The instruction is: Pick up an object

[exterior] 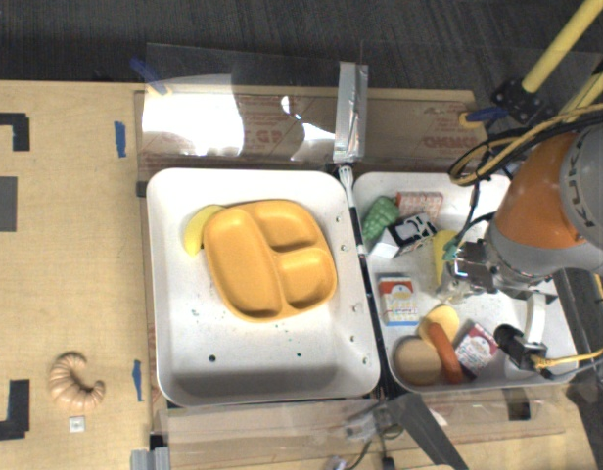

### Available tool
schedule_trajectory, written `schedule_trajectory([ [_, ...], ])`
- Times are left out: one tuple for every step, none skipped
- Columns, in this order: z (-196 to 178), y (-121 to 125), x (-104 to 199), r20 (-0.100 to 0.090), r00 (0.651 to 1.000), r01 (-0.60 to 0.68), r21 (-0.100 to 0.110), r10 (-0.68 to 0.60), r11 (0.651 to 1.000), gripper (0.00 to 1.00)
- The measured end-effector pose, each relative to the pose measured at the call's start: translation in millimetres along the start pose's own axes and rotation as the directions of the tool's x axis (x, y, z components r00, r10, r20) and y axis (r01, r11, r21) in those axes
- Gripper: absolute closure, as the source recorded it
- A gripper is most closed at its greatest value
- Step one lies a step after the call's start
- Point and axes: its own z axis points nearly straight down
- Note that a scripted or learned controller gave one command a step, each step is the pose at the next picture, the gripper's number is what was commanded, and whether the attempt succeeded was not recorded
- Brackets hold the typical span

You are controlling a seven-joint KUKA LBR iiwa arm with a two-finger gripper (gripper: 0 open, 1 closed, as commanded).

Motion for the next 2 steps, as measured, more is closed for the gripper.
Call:
schedule_trajectory([
  [14.4, -37.0, 8.5, -0.004, 0.919, -0.394, -0.009, 0.394, 0.919, 0.0],
  [5.0, -36.9, 9.2, -0.005, 0.919, -0.395, -0.008, 0.395, 0.919, 1.0],
])
